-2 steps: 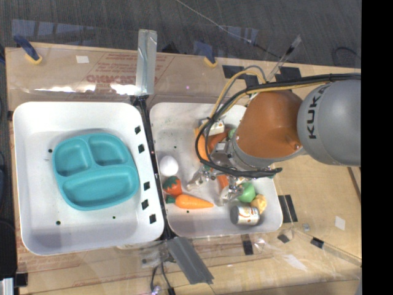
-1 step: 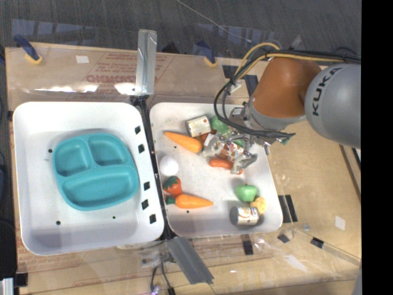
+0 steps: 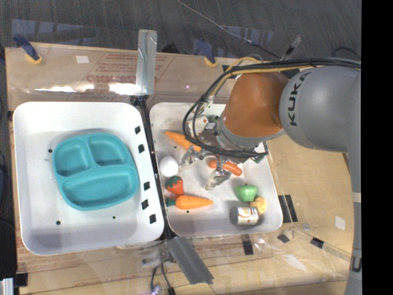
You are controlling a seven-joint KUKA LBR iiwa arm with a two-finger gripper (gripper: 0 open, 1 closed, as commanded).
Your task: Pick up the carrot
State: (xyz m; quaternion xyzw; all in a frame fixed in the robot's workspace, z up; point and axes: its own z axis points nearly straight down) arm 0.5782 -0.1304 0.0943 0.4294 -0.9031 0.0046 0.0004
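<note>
Two carrots lie in the right bin point(image 3: 270, 183). One carrot point(image 3: 178, 140) rests slanted at the bin's upper left, partly under the wrist. The other carrot point(image 3: 193, 202) lies flat near the front wall. My gripper point(image 3: 201, 168) hangs over the bin's middle, open, with one finger by the upper carrot's tip and the other beside a small orange-red piece point(image 3: 226, 167). Bare bin floor shows between the fingers. The arm's orange band and wrist hide the bin's back right part.
A white egg point(image 3: 169, 165) and a red strawberry-like fruit point(image 3: 175, 185) lie left of the gripper. A green fruit point(image 3: 246, 193), a yellow piece point(image 3: 261, 204) and a small can point(image 3: 245, 214) sit at the front right. The left bin point(image 3: 37, 226) holds a teal divided plate point(image 3: 95, 168).
</note>
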